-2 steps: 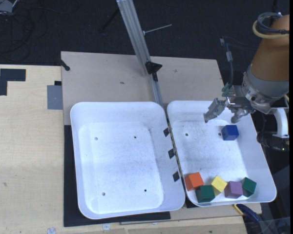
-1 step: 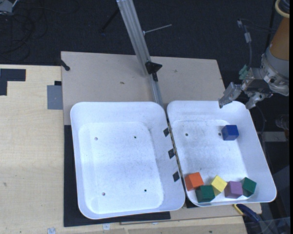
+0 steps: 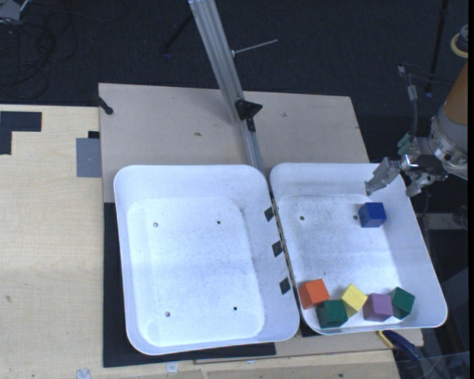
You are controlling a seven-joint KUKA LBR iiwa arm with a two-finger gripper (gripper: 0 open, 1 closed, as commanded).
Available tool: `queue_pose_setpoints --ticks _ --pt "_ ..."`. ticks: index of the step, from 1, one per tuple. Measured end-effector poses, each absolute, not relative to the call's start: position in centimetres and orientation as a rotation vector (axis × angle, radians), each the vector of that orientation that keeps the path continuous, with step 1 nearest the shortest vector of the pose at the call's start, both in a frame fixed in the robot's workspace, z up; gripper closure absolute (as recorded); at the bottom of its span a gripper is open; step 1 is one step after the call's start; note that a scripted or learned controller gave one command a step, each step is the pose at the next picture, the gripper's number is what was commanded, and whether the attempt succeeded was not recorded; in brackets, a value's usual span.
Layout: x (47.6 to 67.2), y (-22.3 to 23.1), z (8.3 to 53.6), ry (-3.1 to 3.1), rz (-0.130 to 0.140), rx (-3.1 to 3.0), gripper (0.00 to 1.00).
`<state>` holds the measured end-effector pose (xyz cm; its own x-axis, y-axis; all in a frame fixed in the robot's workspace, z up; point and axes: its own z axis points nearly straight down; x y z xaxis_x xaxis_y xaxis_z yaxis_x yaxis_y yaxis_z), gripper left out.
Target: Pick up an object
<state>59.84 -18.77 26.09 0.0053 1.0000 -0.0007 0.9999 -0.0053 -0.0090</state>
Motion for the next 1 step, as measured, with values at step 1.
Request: queue_pose_setpoints --ticks 1 --pt "58.88 -20.94 9.02 -2.22 -0.001 -2.223 0.0"
